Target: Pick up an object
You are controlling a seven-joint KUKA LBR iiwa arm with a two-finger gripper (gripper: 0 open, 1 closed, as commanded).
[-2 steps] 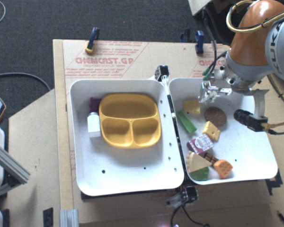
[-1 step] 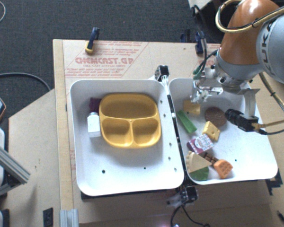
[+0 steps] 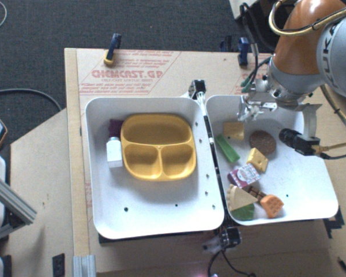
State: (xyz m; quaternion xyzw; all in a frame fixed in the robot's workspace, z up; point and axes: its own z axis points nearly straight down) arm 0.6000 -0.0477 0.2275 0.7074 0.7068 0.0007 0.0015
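Observation:
My gripper (image 3: 250, 111) hangs over the back of the right bin (image 3: 311, 183), below the grey and orange wrist. Just in front of it and slightly left lies a tan block (image 3: 233, 131). To the block's right sits a brown round patty (image 3: 262, 142). A green stick (image 3: 227, 148) lies along the bin's left side. Nearer the front are a yellow cracker-like piece (image 3: 257, 159), a maroon packet (image 3: 244, 175), a cream wedge on a green piece (image 3: 240, 201) and an orange chunk (image 3: 271, 205). Nothing visibly hangs from the gripper.
The left bin (image 3: 155, 212) holds a yellow divided plate (image 3: 158, 146), a small white bottle (image 3: 114, 152) and a dark purple item (image 3: 115, 126). A black cylinder with a cable (image 3: 294, 141) juts over the right bin. A ridge (image 3: 210, 154) separates the bins.

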